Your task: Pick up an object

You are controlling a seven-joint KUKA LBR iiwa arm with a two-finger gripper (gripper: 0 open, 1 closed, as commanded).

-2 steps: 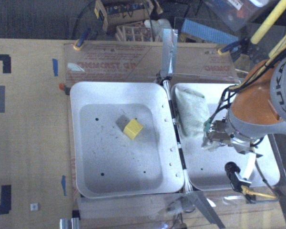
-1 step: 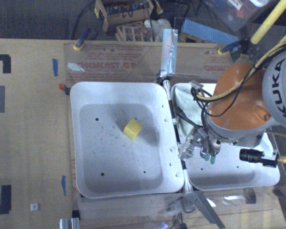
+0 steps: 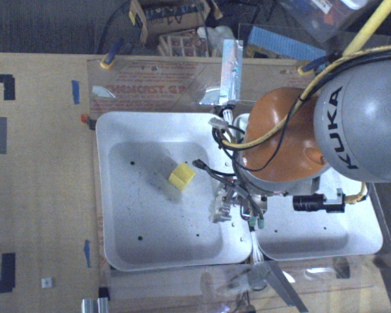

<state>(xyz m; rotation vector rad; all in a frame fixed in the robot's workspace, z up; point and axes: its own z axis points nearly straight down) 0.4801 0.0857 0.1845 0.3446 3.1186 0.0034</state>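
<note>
- Sitting near the middle of the left bin [image 3: 117, 135]: one small yellow block [image 3: 181, 176].
- Hanging over that bin's right side, apart from the block: gripper [image 3: 225, 208].
- Looking light and stiff; pinching two flat sides seeming best.

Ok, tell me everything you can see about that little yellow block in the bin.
The yellow block is a small, plain, blocky piece, possibly foam or plastic. It lies tilted on the floor of the left white bin, near the middle, casting a soft shadow. Nothing touches it but the bin; the gripper hangs apart, to its right.
</note>
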